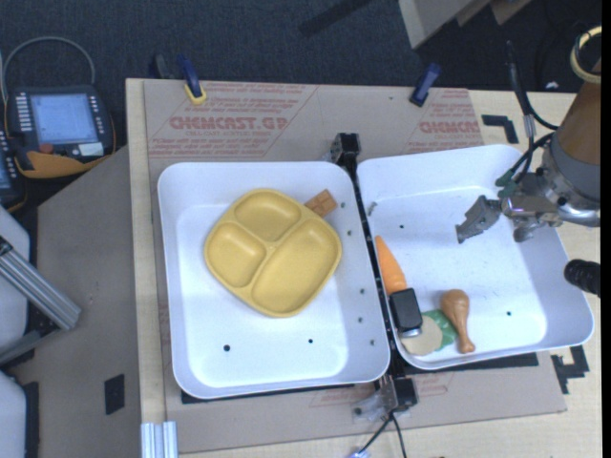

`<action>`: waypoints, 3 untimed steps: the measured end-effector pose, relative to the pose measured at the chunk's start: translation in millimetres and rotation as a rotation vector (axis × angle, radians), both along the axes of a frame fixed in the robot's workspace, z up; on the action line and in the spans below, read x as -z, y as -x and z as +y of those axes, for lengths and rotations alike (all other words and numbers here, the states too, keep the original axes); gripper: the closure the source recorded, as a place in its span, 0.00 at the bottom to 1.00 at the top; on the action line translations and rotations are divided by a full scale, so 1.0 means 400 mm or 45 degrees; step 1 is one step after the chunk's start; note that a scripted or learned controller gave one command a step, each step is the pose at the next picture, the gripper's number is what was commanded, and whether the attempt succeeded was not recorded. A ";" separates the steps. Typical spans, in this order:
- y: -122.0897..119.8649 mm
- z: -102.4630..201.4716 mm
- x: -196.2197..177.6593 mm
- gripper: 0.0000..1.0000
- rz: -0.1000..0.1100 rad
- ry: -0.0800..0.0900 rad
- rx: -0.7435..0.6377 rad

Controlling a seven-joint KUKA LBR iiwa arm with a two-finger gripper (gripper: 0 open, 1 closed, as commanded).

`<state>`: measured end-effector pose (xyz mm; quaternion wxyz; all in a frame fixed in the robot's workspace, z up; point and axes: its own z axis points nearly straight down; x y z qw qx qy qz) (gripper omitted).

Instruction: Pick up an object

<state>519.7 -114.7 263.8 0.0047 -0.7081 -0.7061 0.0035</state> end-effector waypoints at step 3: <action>0.030 0.035 0.242 0.00 -0.010 0.001 -0.003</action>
